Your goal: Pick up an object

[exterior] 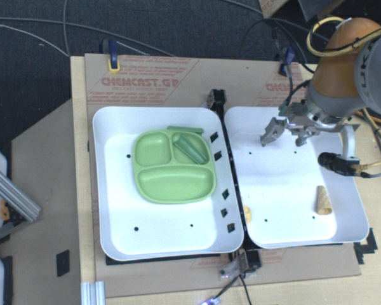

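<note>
Your gripper (284,134) hangs over the far part of the right bin (267,234), fingers spread and holding nothing. The nearest pickable thing is the tan object (323,200) lying near the bin's right wall. Bring the fingers down astride its narrow width before closing, keeping clear of the wall.

Matt green plastic tray (173,183), glossy white bin (114,234)
</note>
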